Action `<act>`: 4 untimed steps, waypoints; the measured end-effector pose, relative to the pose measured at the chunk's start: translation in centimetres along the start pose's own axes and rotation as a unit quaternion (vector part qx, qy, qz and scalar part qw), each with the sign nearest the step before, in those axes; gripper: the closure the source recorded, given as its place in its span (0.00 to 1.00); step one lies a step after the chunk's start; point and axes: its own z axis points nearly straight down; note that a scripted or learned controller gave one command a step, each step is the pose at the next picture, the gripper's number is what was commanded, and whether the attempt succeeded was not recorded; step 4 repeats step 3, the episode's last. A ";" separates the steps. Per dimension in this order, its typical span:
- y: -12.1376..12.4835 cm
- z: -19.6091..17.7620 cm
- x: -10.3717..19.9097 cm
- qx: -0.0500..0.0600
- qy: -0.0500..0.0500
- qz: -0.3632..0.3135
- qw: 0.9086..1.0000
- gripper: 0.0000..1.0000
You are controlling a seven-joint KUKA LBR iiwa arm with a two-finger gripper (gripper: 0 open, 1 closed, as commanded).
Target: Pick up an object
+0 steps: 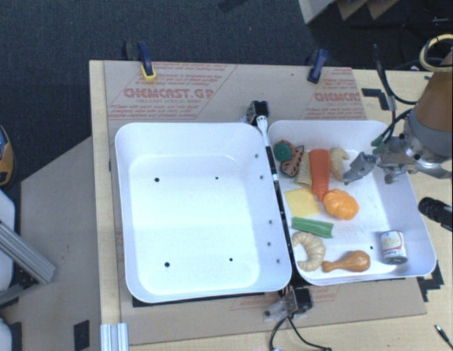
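1. My end effector [360, 168] hangs over the right bin [419, 209] (grip state: I cannot tell).
2. Carrot [319, 172] and orange [340, 204] lie just beside it, unheld.

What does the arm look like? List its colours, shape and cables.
The arm enters from the right: an orange-tan band above a rounded grey wrist. Dark cables run along it on the upper side. The gripper is grey metal, ending in two short, thin fingers.
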 end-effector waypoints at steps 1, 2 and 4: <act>-1.1 11.2 4.5 0.003 0.002 -0.001 1.000 0.00; -1.0 9.6 4.2 -0.002 -0.001 0.001 1.000 1.00; 4.5 0.0 11.5 -0.007 0.000 -0.005 1.000 1.00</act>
